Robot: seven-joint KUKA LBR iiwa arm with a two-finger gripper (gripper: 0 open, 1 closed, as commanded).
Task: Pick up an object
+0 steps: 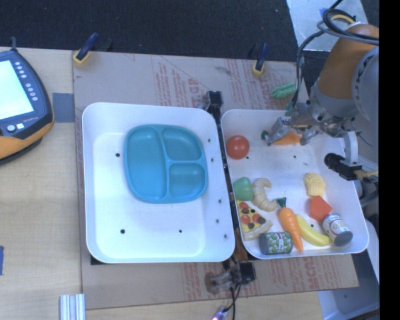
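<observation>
Orange toy piece pinched at the right bin's far end.
I see the gripper [288, 134] fingers closed on the orange piece [290, 139], just right of the red ball [237, 147] in the right bin [295, 169].

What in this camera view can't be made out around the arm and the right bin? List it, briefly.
- Fingers of the gripper: blurred and small in the camera view; their state is unreadable.
- Orange piece at the gripper: mostly covered by it; whether it is held is unclear.
- Green item behind the right bin: partly hidden by the arm's cable.
- Can label: too small to read.
</observation>
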